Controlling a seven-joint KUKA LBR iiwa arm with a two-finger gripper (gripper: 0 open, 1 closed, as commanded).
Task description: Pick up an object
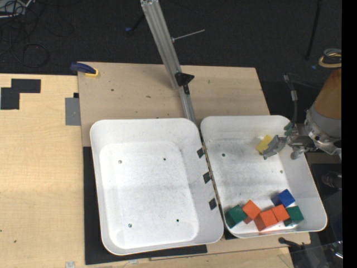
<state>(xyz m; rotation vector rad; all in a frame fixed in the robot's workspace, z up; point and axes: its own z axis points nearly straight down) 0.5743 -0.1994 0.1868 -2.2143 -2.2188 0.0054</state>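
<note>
Gripper (271, 148) touches yellow block (264, 143) near right bin's (312, 183) far rim.

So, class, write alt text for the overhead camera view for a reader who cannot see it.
A grey robot arm's gripper reaches from the right over the right white bin, at a yellow block. Orange, green and blue blocks cluster in that bin's near corner, beside the left white bin.

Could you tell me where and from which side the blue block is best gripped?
Probably from above, across the blue block's upper faces: it perches atop the pile by the right bin's near wall, with an orange block and a green block crowding its lower sides.
</note>
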